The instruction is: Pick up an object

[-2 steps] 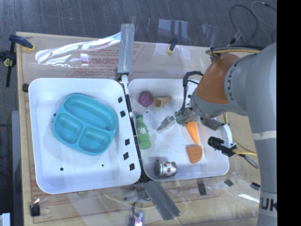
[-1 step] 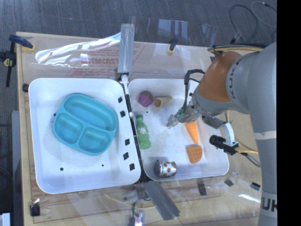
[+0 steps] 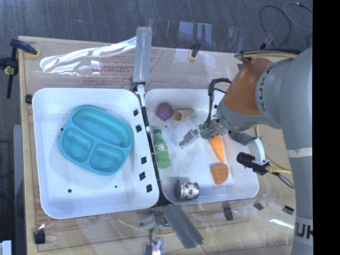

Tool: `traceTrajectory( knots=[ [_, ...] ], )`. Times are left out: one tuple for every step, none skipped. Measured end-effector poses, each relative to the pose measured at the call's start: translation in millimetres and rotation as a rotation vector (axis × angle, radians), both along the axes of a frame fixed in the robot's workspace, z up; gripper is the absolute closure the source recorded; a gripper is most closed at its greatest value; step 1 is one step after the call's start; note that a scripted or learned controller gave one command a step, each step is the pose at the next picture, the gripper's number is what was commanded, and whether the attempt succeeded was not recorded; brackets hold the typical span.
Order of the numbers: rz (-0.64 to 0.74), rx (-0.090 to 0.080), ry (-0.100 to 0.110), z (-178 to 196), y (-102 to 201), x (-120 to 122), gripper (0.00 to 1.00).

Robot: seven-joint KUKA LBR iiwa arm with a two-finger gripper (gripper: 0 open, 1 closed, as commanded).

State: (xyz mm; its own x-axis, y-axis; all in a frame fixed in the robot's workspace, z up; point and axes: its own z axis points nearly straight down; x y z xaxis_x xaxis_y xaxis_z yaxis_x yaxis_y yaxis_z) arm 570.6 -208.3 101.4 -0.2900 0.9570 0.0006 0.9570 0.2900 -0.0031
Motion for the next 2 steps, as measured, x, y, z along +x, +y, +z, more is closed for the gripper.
traceTrajectory(
  knots=[
    [0.033,0.000,-0.004,119.6,-2.5,24.5,0.00],
    [-0.039,0.001,-0.001,-10.1,-0.3,8.9,0.00]
  ],
)
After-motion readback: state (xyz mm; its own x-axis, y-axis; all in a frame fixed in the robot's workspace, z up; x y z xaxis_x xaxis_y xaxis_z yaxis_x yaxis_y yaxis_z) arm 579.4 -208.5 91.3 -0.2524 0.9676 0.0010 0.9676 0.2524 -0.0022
